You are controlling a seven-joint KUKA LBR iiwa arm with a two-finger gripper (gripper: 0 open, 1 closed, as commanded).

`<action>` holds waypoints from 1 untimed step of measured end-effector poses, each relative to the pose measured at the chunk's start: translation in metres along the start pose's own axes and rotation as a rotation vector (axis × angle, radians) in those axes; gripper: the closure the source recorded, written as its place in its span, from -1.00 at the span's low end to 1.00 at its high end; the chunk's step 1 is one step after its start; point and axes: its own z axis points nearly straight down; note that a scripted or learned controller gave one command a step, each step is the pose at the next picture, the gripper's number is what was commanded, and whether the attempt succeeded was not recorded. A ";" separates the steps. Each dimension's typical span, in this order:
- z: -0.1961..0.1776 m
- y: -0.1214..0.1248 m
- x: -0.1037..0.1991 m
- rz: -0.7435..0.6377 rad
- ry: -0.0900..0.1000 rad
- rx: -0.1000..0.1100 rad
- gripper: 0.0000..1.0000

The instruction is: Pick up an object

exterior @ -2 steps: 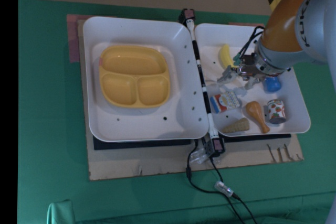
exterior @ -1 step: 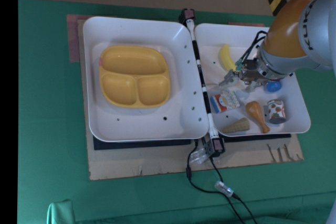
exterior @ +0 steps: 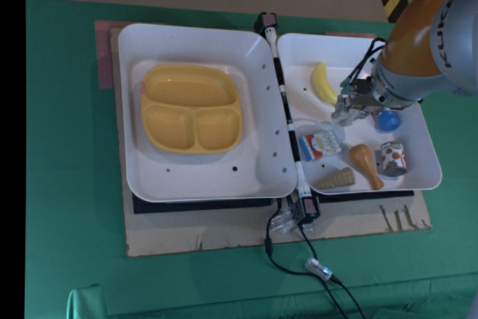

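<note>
I see the jaws point(exterior: 345, 114) low over the right bin point(exterior: 426, 168); I cannot tell their state. Just to their left lies the banana point(exterior: 323, 83), below them the small printed carton point(exterior: 320, 145), its label unreadable. The blue ball point(exterior: 388, 119) sits to their right, the drumstick point(exterior: 366, 163), patterned can point(exterior: 392, 158) and cone point(exterior: 335, 178) farther below. The arm's casing reads "KUK".
</note>
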 end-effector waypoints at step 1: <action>0.000 0.000 0.000 0.000 0.000 0.000 -1.00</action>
